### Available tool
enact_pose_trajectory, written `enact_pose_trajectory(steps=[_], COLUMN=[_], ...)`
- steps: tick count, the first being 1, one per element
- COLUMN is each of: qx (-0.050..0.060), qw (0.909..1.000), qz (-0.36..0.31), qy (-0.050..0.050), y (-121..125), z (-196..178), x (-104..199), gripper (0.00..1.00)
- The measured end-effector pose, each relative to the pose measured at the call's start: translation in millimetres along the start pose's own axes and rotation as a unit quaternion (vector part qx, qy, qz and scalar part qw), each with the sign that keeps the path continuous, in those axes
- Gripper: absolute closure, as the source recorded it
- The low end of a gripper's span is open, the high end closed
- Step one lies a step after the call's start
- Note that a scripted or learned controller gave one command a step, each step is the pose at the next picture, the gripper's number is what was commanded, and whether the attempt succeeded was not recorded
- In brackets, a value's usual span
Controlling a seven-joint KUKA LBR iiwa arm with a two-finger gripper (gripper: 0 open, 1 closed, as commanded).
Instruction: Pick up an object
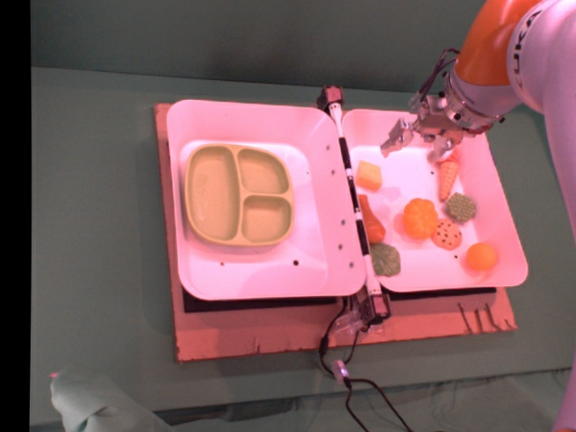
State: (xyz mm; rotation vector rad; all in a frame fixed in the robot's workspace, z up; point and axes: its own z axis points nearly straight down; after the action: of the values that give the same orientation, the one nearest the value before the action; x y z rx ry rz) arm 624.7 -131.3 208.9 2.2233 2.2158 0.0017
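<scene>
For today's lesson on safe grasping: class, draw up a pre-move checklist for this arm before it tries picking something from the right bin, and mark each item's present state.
1. End effector above the right bin: ok.
2. Nothing held between its fingers: ok, they look spread with nothing between them.
3. A target close by: ok, the carrot-like cone lies just beneath.
4. Target apart from neighbours: cannot tell; the green piece sits near its tip.
5. Divided plate lies in the left bin, out of the path: ok.
</scene>
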Motion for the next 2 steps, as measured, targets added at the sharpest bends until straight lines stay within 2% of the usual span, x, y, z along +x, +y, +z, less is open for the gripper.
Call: enact_pose_trajectory(steps=[1, 2], qx=[0.000, 0.003], qw=[1.0000, 1.0000], qz=[0.000, 0.000], qy=[0.000, 0.000], y=[0, 1], z=[0, 40], x=[0, -1], gripper=[0.00, 0.00])
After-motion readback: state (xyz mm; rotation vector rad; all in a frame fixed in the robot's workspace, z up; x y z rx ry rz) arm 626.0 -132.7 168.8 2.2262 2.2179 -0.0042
